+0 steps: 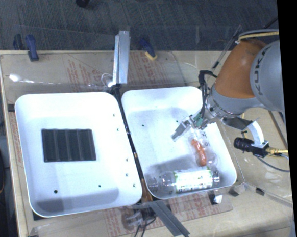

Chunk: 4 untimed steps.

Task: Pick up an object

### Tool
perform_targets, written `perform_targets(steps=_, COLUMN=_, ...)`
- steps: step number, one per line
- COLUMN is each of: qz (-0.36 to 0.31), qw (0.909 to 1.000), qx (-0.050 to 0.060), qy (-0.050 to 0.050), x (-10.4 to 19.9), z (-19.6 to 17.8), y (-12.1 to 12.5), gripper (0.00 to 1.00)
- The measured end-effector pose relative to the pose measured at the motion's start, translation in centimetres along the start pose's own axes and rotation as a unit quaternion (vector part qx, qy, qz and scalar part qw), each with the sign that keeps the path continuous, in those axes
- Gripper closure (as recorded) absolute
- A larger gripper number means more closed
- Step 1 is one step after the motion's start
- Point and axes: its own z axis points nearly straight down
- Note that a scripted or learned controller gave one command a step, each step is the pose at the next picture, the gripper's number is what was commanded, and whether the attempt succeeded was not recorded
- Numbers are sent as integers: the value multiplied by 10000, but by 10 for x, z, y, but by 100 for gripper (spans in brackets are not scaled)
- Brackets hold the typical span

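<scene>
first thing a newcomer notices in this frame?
Probably the grey arm with its orange band, reaching in from the right with its gripper low over the right bin. Next, that bin's contents: a clear bottle lying along the near wall and an orange item just below the gripper. In the left bin, a dark ribbed rectangle stands out.

Dark carpet floor (181, 15) beyond wooden bench (57, 64)

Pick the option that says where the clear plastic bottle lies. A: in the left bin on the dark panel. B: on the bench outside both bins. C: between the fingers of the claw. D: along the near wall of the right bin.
D: the clear plastic bottle lies on its side along the near wall of the right bin, apart from the claw.
</scene>
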Motion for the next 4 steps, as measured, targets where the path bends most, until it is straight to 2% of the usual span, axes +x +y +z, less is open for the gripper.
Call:
perform_targets(steps=1, qz=-169, qw=9999, qx=-4, qy=-5, x=0, z=-1, y=1, gripper=0)
perform_targets(steps=2, qz=-289, qw=9996, qx=4, qy=7, x=5, z=-3, y=-11, gripper=0)
perform_targets(steps=3, qz=-488, qw=9988, qx=-13, qy=-11, x=55, z=-27, y=30, gripper=0)
perform_targets(steps=4, qz=-572, qw=9984, qx=-2, qy=-6, x=-13, z=28, y=27, gripper=0)
